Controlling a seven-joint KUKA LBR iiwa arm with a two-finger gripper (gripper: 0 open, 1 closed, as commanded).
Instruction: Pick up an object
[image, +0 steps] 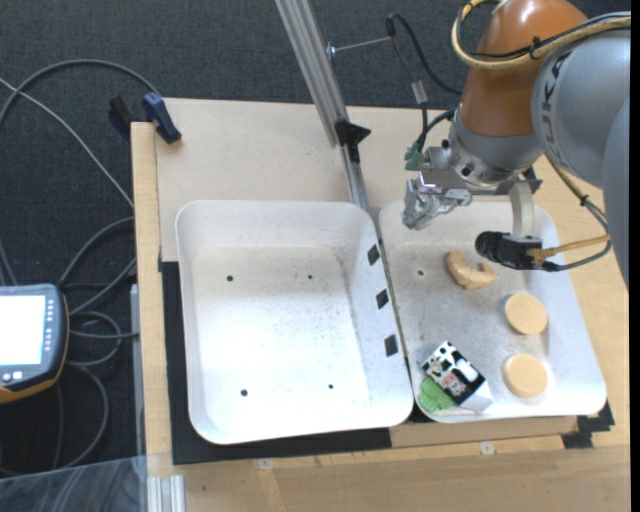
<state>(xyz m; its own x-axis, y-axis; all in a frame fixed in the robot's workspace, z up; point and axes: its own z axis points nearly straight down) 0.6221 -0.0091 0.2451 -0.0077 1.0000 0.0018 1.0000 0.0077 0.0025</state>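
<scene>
We see the grey arm with its orange band (515, 70) reaching in from the upper right, bent down over the far end of the right shallow white bin (585, 350). Its wrist points downward and slightly left, so that the two-finger gripper (420, 212) hangs above the bin's far left corner, close to the divide between the two bins. The metal fingers are small and partly blurred against the white floor; we cannot tell whether they are spread or closed, and we see nothing between them. A black cylindrical fitting (508, 249) juts out just right of the gripper, with yellow and black cables trailing off to the right.

In the right bin, the lumpy tan bread-like piece (468, 271) lies nearest the gripper, a little nearer to us and to its right, apart from the fingertips. Further toward us sit two round tan discs: the first disc (526, 313) near the bin's right side, the second disc (525, 375) nearer still. At the near left corner lies a small black-and-white patterned packet (454, 372) resting on a green piece (433, 398).

The left shallow white bin (200, 250) shows a speckled floor. A slanted grey metal pole (320, 85) rises from between the bins' far ends.
</scene>
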